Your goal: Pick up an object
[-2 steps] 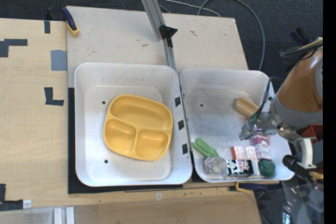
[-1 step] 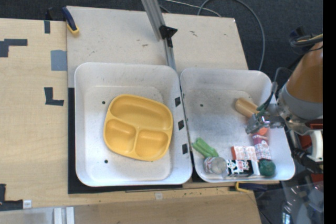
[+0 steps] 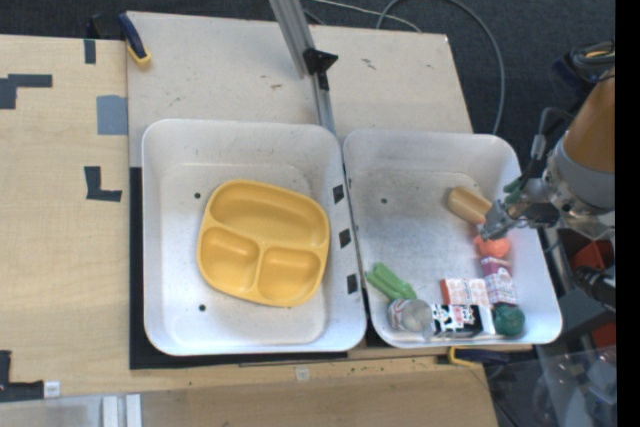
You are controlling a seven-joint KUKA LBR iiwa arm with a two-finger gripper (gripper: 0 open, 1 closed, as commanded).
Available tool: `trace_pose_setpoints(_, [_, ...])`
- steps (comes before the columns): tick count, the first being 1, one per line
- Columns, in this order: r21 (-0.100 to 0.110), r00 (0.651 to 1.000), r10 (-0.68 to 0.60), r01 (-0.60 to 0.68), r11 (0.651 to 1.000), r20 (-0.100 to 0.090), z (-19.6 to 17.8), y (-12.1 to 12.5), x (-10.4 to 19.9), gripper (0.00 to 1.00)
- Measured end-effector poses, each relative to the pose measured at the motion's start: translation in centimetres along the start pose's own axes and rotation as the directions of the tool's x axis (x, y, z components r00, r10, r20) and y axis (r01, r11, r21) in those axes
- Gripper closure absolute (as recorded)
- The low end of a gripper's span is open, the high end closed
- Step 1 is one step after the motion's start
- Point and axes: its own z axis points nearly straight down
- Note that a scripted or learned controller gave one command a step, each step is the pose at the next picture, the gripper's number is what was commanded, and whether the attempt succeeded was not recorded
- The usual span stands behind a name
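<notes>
- nearest the camera, along the front wall of the right bin (image 3: 430,147), lies a row of small things: a green ball (image 3: 509,319) in the front right corner, a black and white carton (image 3: 457,318) to its left, and a clear round jar (image 3: 408,315) left of that.
- just behind that row sit a red and white packet (image 3: 462,292) and a pink wrapped packet (image 3: 499,281), side by side; a green leafy piece (image 3: 387,281) lies towards the bin's left wall.
- further back, by the right wall of the right bin, an orange-red object (image 3: 491,247) rests just under the tool (image 3: 507,213).
- the tool hangs low over that spot, close above the orange-red object; whether its tips are apart or together cannot be told, and no item is seen gripped between them.
- a tan wooden cylinder (image 3: 467,204) lies tilted just left of the tool, touching or nearly touching it.
- the arm (image 3: 590,140), grey with an orange band, comes in over the right bin's right wall.
- left of the right bin, the left bin (image 3: 165,215) holds a yellow divided plate (image 3: 264,241).
- behind both bins, a grey metal pole (image 3: 290,0) slants over the bench (image 3: 230,65).
</notes>
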Motion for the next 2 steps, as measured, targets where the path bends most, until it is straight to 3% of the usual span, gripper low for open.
trace_pose_setpoints(2, [0.006, 1.0, -0.004, 0.004, 1.0, -0.003, 0.3, 4.0, 9.8, 1.0])
